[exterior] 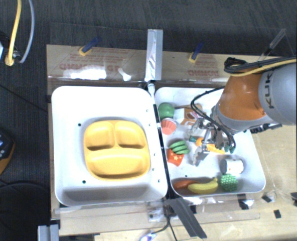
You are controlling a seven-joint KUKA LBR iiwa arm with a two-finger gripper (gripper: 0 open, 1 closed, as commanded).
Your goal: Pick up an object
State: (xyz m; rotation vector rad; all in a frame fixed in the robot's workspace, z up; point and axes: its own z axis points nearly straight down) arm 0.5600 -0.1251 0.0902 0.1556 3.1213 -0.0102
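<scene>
Yellow plastic fills the middle of the left bin (68,134): a divided tray (117,148) with two small wells on its far side and one long well on its near side, lying flat and apart from the bin's walls. Across the centre divider, the right bin (256,172) holds a crowd of toy food. Against its left wall, from far to near, sit a green ball (165,109), a red and white round piece (168,127), a green striped piece (178,146) and a red strawberry-like piece (175,158) touching it. Along the near wall lie a dark brown sausage shape (182,183), a yellow banana (203,187) resting against it, and a green knobbly piece (229,182). Just beyond that stands a small white cup (232,164). The gripper (202,145) hangs low over the middle of this bin, between the striped piece and the cup, with an orange bit beside it; whether its fingers are spread or closed I cannot tell. The grey arm (281,92) with its orange band (241,97) comes in from the right.
</scene>
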